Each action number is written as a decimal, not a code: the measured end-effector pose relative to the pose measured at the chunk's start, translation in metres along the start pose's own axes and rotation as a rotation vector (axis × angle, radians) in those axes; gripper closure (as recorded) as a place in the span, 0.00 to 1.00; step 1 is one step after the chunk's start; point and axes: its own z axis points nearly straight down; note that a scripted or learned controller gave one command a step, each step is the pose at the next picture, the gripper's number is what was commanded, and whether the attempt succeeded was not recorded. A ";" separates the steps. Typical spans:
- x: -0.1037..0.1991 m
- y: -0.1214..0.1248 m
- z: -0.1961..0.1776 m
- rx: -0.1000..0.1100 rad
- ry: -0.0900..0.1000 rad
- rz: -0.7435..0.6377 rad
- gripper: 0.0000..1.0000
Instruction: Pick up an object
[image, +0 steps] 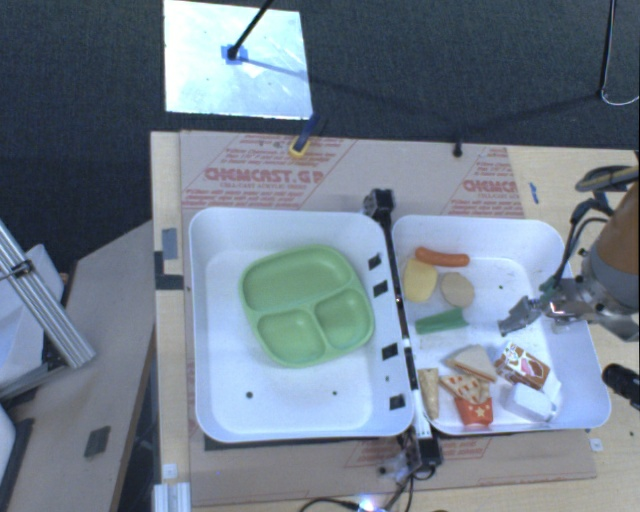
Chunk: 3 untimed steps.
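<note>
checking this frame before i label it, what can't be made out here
- Hand, camera view: small and blurred over the right bin; finger state not readable.
- Arm, camera view: cut off by the right edge.
- Carton print: too small to read.
- Red-and-white item: identity unclear, too small and blurred.
- Board lettering: partly covered by the left bin.

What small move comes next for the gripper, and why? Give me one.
Probably a short shift toward the middle of the right bin, then down. The gripper hangs over that bin's right part with nothing under it, and the green stick lies just to its left, apart from the sandwich wedge.
</note>
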 end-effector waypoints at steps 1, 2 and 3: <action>-0.002 0.001 0.063 0.000 0.000 0.000 0.00; -0.002 0.003 0.096 -0.009 -0.003 0.000 0.00; -0.002 0.003 0.085 -0.008 -0.003 0.001 1.00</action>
